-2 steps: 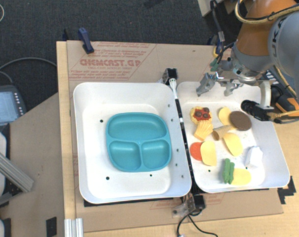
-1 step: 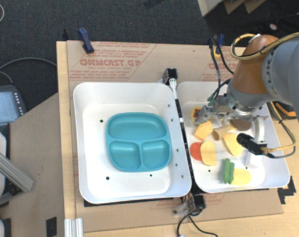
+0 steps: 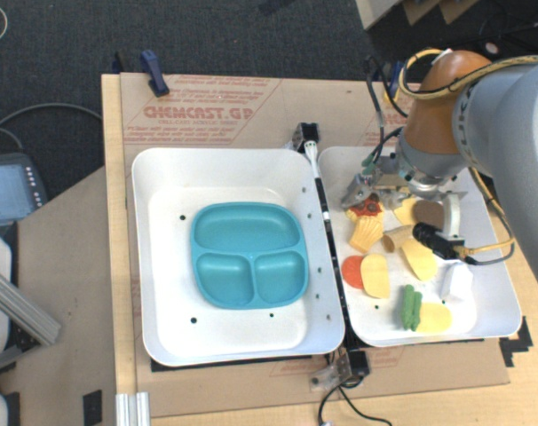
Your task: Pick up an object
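Note:
The right bin (image 3: pixel 491 322) holds several toy food pieces. My gripper (image 3: pixel 368 190) is low over the bin's upper left part, directly above a small red piece (image 3: pixel 367 208). Just below that lies a yellow ridged piece (image 3: pixel 368 232). Further down are an orange-red disc (image 3: pixel 351 272) and an orange-yellow piece (image 3: pixel 375 276) side by side. A green piece (image 3: pixel 410 309) leans against a yellow one (image 3: pixel 435 319) near the front. A yellow wedge (image 3: pixel 418 259) lies mid-bin. The wrist hides what is between the gripper and the red piece.
The left bin (image 3: pixel 154 238) carries a teal divided plate (image 3: pixel 249 254). A black clip (image 3: pixel 306 135) sits where the bins meet at the back. A black part (image 3: pixel 433 238) and cables hang off the arm over the right bin. A blue clamp (image 3: pixel 153 71) grips the board's back edge.

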You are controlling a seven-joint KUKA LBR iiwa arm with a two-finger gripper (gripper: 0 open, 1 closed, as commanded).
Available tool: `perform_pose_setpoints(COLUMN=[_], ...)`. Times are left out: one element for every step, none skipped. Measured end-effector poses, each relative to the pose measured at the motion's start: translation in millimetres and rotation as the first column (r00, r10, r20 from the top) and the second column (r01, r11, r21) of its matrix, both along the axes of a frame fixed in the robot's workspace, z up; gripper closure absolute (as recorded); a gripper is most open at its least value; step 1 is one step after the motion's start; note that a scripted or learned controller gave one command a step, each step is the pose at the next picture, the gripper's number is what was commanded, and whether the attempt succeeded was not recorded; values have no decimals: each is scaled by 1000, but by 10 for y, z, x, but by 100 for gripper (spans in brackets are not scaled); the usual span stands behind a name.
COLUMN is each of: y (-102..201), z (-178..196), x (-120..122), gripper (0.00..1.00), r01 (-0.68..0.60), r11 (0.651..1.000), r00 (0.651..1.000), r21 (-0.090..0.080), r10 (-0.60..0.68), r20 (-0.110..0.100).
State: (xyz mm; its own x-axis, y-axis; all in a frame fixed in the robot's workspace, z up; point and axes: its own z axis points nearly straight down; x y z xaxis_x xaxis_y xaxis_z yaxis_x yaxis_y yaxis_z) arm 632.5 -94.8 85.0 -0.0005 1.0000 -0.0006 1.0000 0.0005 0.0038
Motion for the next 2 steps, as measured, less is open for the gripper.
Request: perform_pose_setpoints(y=[3,622], z=[137,1051], x=[20,236], gripper=[100,100], r01=[0,-5], r11=[1000,1000], r00=[1000,1000], r21=[-1,1], r10=[0,5], r20=[8,5])
